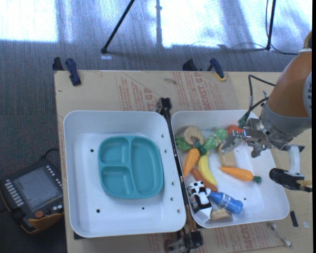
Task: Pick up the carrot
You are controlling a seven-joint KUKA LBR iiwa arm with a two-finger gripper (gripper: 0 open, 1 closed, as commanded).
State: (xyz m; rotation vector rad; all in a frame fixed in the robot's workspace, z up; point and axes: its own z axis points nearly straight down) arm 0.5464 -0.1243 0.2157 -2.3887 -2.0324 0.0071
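Two carrots lie in the right bin (274,207). One carrot (237,173) rests flat near the bin's middle, its green stub pointing right. The other carrot (190,161) lies by the bin's left wall, with its green top at the upper end. My gripper (246,144) hangs over the upper right part of this bin, just above and to the right of the middle carrot. Its fingers look spread, with nothing between them. No part of it touches either carrot.
A banana (205,169), a blue bottle (226,202), a black-and-white toy (200,194), a tan piece (226,155) and green and red items crowd the right bin. The left bin (76,141) holds a teal divided plate (130,166). A pendant (34,194) sits off the bench's left.
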